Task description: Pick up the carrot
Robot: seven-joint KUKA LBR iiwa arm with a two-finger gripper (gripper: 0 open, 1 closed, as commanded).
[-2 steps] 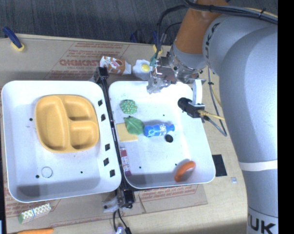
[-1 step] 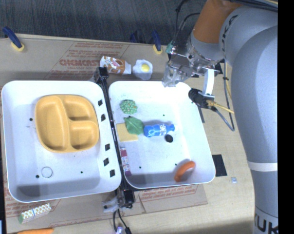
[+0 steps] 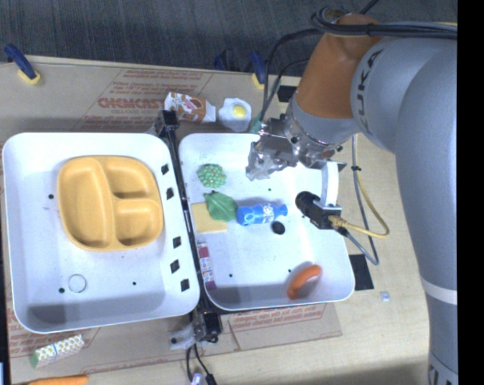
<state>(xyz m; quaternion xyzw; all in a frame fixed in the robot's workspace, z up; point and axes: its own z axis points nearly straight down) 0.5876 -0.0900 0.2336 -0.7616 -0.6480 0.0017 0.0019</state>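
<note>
1. Carrot (image 3: pixel 304 280) first: you will find it in the right bin (image 3: pixel 250 293), at the near right corner, lying tilted close against the rim.
2. Your claw (image 3: pixel 264 164) hangs over the far part of that same bin, well apart from the carrot. Nothing sits between its fingers, and you cannot tell from this slant whether they stand open or closed.
3. The grey arm (image 3: pixel 386 95) with its orange band (image 3: pixel 332 70) reaches in from the right, above the bin's far right corner.
4. Look left of the claw and you see a small green bumpy ball (image 3: pixel 211 175). Nearer to you lies a green leaf-shaped piece (image 3: pixel 221 205), resting partly on a pale yellow block (image 3: pixel 207 217).
5. A blue can (image 3: pixel 261 213) lies on its side just right of the leaf, near the middle of the bin.
6. The left bin (image 3: pixel 34 295) holds a yellow divided tray (image 3: pixel 110 200), set toward its far side.
7. On the tabletop (image 3: pixel 90 79) beyond the right bin you have a small carton (image 3: pixel 186 107) and a white cup with a yellow middle (image 3: pixel 235 113), side by side.
8. At the near left, outside the bins, lies a small wrapped packet (image 3: pixel 58 349).
</note>
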